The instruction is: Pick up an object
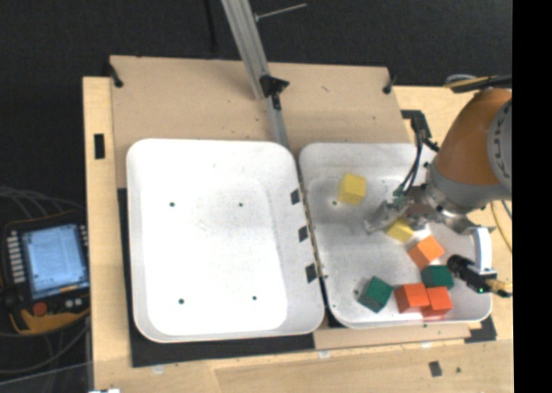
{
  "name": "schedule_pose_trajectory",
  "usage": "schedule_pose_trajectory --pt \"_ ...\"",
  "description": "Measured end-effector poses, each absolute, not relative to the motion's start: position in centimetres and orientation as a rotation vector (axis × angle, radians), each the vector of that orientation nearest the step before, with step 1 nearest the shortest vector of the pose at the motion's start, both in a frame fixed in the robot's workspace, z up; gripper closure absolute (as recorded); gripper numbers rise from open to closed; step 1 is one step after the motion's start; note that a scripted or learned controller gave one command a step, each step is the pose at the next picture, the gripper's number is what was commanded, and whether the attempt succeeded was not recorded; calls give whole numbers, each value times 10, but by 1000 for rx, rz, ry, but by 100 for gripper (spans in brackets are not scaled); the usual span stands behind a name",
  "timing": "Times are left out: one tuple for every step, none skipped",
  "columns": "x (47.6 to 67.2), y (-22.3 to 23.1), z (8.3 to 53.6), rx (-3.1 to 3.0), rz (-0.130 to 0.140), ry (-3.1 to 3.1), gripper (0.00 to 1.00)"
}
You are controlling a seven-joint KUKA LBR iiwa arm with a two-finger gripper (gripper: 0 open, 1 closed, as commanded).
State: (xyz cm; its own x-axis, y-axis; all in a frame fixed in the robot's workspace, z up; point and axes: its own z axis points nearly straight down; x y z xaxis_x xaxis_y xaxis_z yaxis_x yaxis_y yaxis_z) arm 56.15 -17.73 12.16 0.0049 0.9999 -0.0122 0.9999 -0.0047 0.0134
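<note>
Your likeliest target is the small yellow block (399,232), lying in the right bin (345,167) directly under the claw (390,217); the arm has it low over that spot, presumably for a grasp. I cannot tell whether the claw is released or clenched, nor whether the block sits between its tips.

Beside that yellow block to its lower right lies an orange block (425,252); further that way sit a dark green block (437,276) and two red-orange blocks (424,298). A green cube (375,294) lies below-left, a yellow cube (352,188) above-left. The left bin (211,236) adjoins on the wooden surface (259,90); dark flooring surrounds it.
</note>
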Motion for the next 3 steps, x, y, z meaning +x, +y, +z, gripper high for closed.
schedule_pose_trajectory --pt "564 -177 137 2215 15 2197 100" --pt "562 -172 198 2213 7 2220 100" --pt "564 -173 245 2212 6 2221 100"
